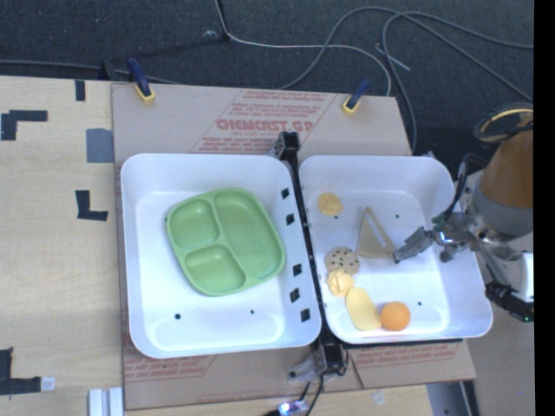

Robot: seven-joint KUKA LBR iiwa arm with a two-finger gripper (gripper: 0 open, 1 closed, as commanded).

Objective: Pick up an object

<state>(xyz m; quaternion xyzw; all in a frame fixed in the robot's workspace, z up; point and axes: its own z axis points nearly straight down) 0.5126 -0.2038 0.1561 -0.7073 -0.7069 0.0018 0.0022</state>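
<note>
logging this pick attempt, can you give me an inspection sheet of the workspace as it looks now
surface: two shallow white bins, left bin and right bin, on brown cardboard over a pale wood bench
job's things: in right bin, orange ball, pale yellow oblong piece, speckled round cookie, small yellow round piece, tan wedge
clutter: green three-compartment plastic tray in left bin
grippers: gripper low over right bin beside the wedge, holding nothing
cables: grey cables on dark floor
surroundings: two yellow-and-blue clamps

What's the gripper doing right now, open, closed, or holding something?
Gripper: over the right bin, beside the tan wedge. Whether it is open or closed cannot be told, and nothing is seen held in it.
</note>
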